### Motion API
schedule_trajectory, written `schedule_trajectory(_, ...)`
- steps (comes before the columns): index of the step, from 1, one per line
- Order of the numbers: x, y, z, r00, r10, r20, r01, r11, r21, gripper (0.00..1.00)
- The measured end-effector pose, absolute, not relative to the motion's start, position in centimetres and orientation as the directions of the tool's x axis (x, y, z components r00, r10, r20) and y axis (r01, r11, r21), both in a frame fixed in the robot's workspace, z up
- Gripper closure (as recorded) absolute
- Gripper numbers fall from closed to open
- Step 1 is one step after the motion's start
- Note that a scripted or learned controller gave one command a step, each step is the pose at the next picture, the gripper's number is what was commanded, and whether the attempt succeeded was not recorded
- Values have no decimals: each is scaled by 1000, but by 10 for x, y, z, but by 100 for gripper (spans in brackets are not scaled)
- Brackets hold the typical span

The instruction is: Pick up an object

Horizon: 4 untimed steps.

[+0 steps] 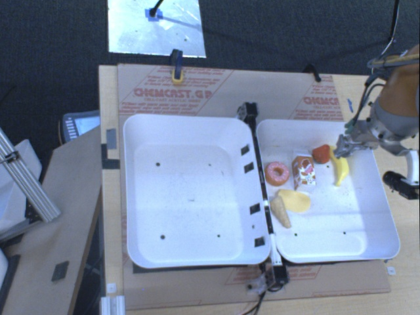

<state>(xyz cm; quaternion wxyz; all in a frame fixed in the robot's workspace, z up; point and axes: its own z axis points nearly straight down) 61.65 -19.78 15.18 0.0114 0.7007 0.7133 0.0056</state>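
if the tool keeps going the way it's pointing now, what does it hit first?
Most likely the banana. The tool points down and left into the right bin, with the banana's top end right at its tip. The red piece sits just left of that line. Depth is unclear from this slant, so it could pass above both.

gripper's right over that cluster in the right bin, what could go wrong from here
The gripper sits between the red piece and the banana, which lie close together, so closing could catch both or nudge one away. The small box and doughnut lie near too, and a sweep might scatter them towards the right bin wall.
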Motion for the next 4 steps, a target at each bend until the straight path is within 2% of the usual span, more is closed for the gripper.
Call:
schedule_trajectory(3, 619, -199, 185, -25, 1000, -13, 999, 26, 34, 100)
schedule_trajectory(4, 648, -206, 80, -6, 1000, -1, 1000, 6, 1, 100)
